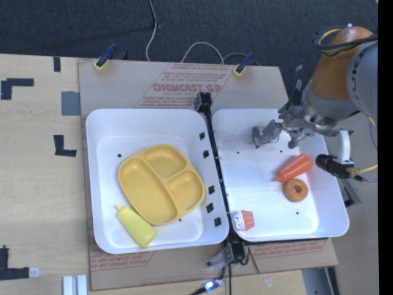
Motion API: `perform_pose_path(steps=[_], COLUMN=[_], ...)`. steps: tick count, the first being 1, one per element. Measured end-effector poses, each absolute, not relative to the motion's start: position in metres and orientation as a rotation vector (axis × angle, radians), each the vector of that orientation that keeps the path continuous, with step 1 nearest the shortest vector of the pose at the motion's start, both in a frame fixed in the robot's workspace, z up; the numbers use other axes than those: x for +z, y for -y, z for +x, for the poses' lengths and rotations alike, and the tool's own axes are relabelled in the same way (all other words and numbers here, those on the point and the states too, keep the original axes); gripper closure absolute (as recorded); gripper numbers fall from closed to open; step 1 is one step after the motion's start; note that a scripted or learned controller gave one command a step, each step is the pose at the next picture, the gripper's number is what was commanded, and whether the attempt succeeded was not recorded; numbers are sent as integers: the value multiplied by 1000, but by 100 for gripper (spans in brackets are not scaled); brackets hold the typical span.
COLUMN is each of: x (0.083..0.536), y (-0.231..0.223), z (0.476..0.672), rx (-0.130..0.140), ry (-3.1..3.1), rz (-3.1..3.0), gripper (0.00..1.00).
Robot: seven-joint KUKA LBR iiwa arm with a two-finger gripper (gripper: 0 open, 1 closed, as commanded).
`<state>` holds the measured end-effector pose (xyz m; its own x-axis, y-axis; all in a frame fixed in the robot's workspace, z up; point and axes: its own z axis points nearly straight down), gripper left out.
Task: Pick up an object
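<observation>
The two white bins (101, 165) sit side by side on a sheet of brown cardboard (178, 88). At the cardboard's far edge are two clamps with yellow and blue grips, one (105, 56) near its left corner and one (243, 62) toward the right. A thin cable (151, 17) trails away beyond that edge over dark carpet (245, 11).

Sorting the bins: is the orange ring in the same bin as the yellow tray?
No, the orange ring lies in the right bin, the yellow tray in the left bin.

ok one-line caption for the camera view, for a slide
KUKA arm's pincer above the right bin holding an orange carrot, donut and small cup; left bin holds a yellow tray and bottle.
</observation>
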<state>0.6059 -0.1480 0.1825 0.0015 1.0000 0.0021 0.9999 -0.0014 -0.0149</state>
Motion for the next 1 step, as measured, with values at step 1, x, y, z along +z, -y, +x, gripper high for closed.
perform_pose_path(steps=[1], x=[190], y=[148], z=[609], rx=[2], ry=[2222], rz=[-2219], gripper=[0])
